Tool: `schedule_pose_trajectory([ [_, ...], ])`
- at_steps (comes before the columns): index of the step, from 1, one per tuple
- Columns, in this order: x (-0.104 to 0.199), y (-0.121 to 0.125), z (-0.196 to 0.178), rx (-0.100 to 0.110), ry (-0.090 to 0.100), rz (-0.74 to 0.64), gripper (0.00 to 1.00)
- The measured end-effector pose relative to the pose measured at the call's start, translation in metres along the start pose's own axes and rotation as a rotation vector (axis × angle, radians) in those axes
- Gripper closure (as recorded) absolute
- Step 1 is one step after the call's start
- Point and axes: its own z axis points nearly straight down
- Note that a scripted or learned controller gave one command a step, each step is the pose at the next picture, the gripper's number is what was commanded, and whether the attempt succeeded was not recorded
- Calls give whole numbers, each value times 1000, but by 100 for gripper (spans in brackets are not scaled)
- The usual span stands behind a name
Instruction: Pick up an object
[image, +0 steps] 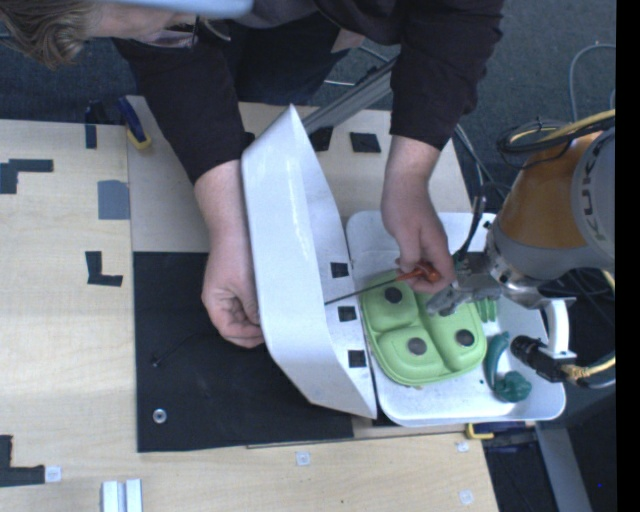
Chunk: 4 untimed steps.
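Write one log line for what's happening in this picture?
left bin: tilted up by person's hand | other hand: over green tray in right bin | gripper: beside tray

Soft even light, slight blur

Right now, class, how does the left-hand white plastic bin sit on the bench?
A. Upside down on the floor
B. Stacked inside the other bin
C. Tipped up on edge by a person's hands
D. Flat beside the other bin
C: the left-hand white plastic bin stands tilted on edge, a person's hand gripping it from the black mat side.
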Motion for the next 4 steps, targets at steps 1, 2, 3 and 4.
schedule_pose_trajectory([
  [1, 48, -10, 3, 1, 0, -1, 100],
  [2, 92, -15, -7, -1, 0, -1, 100],
  [3, 152, -14, -17, 0, 0, -1, 100],
  [4, 200, -22, -13, 1, 0, -1, 100],
])
